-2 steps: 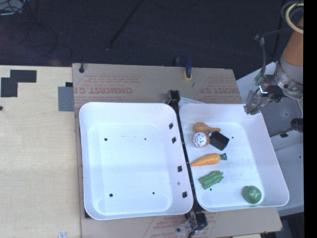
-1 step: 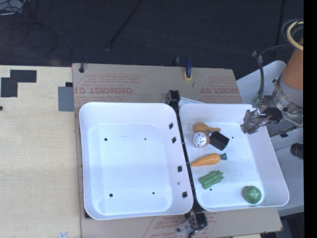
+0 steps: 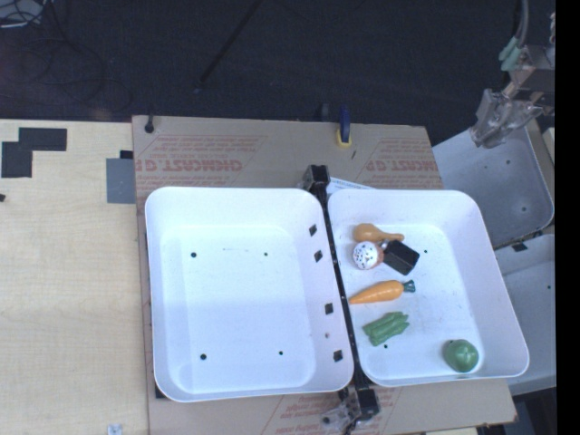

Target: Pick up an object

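So the biggest things here are the two white bins sitting side by side on the bench. The left bin (image 3: 236, 293) has nothing but bare floor with a few little dark dots. The right bin (image 3: 471, 270) has all the stuff, bunched toward its left half plus one loner.

Next biggest is the arm. You can see the gripper (image 3: 500, 120) way up at about 2 o'clock in the frame, hanging outside the right bin past its top right corner, well apart from every object. I honestly cannot tell how it is set from this angle, it's just a greyish blob, and nothing is visibly in it.

Objects, big to small, using the right bin as the clock: the orange carrot (image 3: 379, 291) near the center-left at roughly 9 o'clock, lying sideways. The green leafy veg (image 3: 385, 327) just below it, around 7 o'clock. The tan pear-shaped thing (image 3: 374, 235) up at 11 o'clock. The black block (image 3: 401, 257) right under that, touching or nearly touching the white dotted ball (image 3: 366, 256) on its left. The green round fruit (image 3: 461, 355) sits alone at 5 o'clock.

Progress-wise I'd say nothing is done yet: all objects lie in the bin, so approach, descent, grasp and lift are all left.
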`<state>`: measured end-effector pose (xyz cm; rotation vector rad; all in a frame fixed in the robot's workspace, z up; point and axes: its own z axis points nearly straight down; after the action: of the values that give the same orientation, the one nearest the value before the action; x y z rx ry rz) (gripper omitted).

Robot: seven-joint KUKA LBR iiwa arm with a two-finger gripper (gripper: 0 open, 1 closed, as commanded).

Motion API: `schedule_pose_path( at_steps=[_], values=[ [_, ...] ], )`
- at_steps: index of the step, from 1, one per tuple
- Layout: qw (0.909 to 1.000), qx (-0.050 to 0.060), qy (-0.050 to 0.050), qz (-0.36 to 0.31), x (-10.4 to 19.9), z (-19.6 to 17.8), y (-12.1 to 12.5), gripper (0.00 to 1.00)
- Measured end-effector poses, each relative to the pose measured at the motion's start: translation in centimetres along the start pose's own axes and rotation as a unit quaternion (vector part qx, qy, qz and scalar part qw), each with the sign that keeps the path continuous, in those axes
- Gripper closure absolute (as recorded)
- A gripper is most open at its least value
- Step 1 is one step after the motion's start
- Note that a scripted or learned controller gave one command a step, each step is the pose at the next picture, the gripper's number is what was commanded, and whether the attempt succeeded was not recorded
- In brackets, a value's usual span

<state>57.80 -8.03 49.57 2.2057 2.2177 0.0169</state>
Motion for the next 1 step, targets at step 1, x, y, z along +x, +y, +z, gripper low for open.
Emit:
schedule_pose_path(
  at_steps=[1],
  values=[
    [0.9998, 0.02, 0.003, 0.003, 3.08, 22.94, -7.65, 1.0]
  ],
)
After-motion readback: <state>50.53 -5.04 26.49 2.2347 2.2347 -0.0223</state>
